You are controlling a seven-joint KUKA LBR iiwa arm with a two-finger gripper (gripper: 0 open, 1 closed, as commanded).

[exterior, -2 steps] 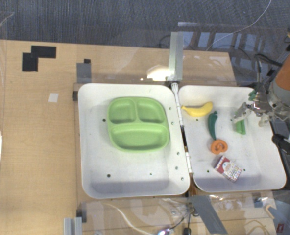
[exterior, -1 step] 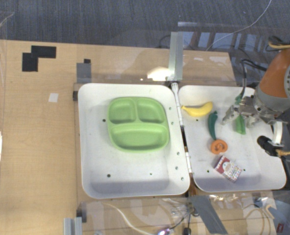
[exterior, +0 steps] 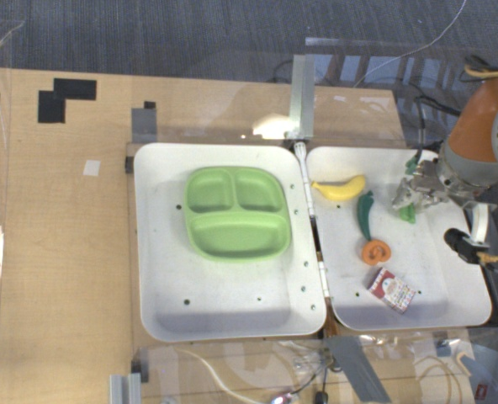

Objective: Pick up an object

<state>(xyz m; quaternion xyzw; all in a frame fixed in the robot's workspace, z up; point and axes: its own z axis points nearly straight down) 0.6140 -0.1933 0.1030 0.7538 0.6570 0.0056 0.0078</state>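
Note:
In the right bin (exterior: 451, 310), my gripper (exterior: 412, 197) hangs low over the upper right area. A small green object (exterior: 408, 215) lies right at its tip, partly hidden by it, and I cannot see whether it is gripped. To the left of the gripper lie a yellow banana (exterior: 340, 188) and a dark green pepper-like piece (exterior: 365, 215). An orange round piece (exterior: 376, 252) and a red and white packet (exterior: 392, 290) sit nearer the front.
The left bin (exterior: 161, 310) holds a green divided plate (exterior: 235, 213) at its middle. A raised divider (exterior: 310, 217) separates the two bins. The arm's orange band (exterior: 484, 129) looms over the right bin's far right corner.

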